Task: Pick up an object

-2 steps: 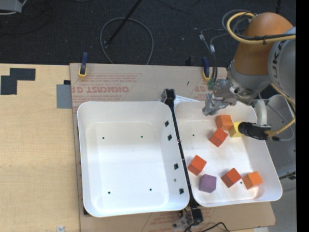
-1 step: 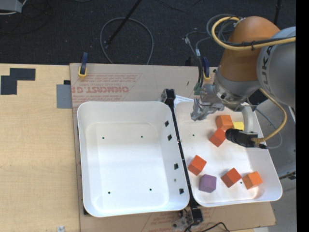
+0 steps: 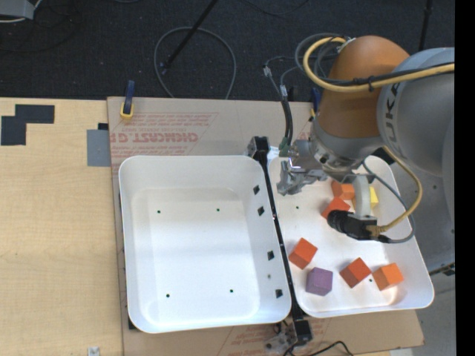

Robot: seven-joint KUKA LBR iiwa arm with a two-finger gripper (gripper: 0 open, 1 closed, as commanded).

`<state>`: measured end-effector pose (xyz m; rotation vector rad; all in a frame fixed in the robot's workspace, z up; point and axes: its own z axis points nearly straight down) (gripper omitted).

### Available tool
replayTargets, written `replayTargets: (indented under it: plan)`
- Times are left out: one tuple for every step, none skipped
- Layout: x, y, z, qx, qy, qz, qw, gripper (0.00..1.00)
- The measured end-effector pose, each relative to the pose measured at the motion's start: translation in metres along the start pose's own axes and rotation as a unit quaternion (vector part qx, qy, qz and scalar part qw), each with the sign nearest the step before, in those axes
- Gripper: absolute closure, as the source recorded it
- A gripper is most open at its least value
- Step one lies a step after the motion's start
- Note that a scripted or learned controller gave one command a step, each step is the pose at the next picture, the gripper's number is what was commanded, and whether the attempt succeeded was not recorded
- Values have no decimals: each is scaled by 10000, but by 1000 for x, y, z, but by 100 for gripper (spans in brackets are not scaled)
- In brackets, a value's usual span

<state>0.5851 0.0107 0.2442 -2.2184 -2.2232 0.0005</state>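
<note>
My gripper [image 3: 295, 175] hangs over the far left part of the right bin [image 3: 420, 294], close to the divider between the two bins. Nothing shows in it. Several small blocks lie in this bin: an orange cube [image 3: 303, 253], a purple cube [image 3: 320, 281], a red-orange cube [image 3: 355, 271] and a lighter orange cube [image 3: 387, 276] along the near side. Two more orange blocks [image 3: 340, 192] and a yellow piece [image 3: 373, 196] sit partly hidden under the wrist, to the right of the gripper.
The left bin [image 3: 141, 170] lies beside the right one, with black clips along their shared wall [image 3: 270, 221]. The arm's grey body and orange band [image 3: 364, 87] cover the right bin's far corner. A black cable loop [image 3: 355, 227] hangs low over the blocks.
</note>
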Motion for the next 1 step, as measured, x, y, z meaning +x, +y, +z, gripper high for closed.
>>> replayTargets:
  plan:
    - [47,-17,19,8,0,-4,10000,100]
